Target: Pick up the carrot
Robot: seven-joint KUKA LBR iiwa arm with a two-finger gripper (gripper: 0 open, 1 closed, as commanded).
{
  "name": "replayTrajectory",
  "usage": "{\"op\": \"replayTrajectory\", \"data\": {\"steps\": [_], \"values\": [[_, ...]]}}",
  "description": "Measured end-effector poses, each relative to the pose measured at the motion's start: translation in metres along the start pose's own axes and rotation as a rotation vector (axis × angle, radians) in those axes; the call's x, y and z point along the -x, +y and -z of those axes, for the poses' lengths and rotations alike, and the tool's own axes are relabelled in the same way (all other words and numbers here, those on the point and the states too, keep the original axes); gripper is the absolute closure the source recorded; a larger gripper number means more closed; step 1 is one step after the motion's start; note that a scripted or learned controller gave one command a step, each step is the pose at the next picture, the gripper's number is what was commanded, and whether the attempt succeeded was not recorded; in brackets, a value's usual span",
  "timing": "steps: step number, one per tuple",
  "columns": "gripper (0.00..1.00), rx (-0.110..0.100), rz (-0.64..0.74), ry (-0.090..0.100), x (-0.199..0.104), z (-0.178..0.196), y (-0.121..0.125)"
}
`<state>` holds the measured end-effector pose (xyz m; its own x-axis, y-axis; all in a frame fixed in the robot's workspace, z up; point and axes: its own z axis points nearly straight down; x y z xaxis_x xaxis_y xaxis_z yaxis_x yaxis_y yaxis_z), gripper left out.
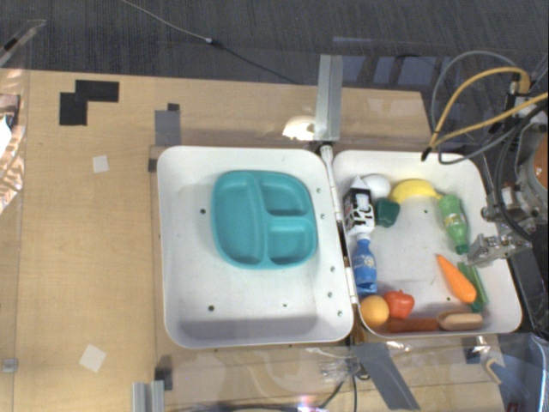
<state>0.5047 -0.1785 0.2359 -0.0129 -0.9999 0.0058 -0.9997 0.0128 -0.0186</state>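
Lying on a wooden bench [86, 256] beside dark carpet: two white bins. Resting in the right bin [412, 230], the carrot [456, 279], angled, just left of and below the gripper [485, 251] hovering at the bin's right rim, clear of it. Jaw state impossible to tell. Sitting farther left: green bottle [453, 221], lemon [415, 190], tomato [398, 302], blue bottle [364, 264]. Occupying the left bin [184, 307]: teal divided plate [263, 219].

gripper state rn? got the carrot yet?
Gripper: cannot be told from this view; it sits over the right bin's right edge. Carrot lies in the bin, not held.
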Motion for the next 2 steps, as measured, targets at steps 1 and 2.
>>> {"op": "replayTrajectory", "data": {"steps": [1, 2], "values": [[1.0, 0.008, 0.247, -0.004, 0.019, -0.146, 0.017], [1.0, 0.009, 0.423, -0.007, -0.021, -0.102, 0.018]]}}
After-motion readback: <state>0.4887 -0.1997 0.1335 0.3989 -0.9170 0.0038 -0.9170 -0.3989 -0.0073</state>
